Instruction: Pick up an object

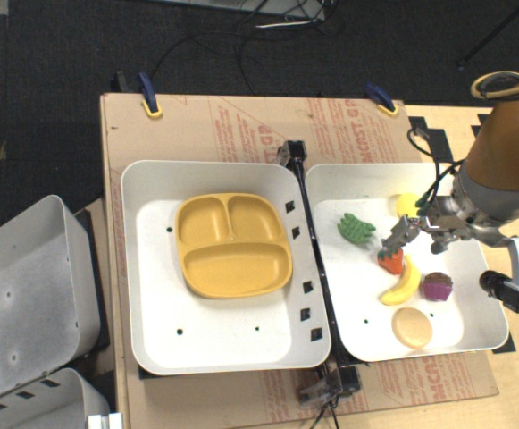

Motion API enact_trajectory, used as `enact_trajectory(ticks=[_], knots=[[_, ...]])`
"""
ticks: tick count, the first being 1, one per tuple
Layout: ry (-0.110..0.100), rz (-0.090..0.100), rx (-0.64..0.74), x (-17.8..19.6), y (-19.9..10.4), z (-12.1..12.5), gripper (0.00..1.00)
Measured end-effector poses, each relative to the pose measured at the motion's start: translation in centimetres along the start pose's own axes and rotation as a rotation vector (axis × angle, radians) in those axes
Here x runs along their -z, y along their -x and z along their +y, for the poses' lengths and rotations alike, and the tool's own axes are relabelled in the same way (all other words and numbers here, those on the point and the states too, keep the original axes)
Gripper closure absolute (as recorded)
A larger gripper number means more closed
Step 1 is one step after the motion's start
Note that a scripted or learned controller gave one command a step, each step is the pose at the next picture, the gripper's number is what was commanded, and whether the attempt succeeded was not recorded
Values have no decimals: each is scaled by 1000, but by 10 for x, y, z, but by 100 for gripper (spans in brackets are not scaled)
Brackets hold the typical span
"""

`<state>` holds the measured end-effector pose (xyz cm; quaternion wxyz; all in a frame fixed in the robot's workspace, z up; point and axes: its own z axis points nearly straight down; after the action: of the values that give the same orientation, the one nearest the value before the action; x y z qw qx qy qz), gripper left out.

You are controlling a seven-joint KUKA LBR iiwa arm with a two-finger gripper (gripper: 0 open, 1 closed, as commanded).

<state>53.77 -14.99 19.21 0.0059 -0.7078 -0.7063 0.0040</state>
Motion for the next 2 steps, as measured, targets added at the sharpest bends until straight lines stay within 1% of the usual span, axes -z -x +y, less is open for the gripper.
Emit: enact_trajectory(ticks=[1, 2], knots=[[13, -2, 3, 7, 0, 3, 0], [10, -2, 1, -43, 3, -6, 0]])
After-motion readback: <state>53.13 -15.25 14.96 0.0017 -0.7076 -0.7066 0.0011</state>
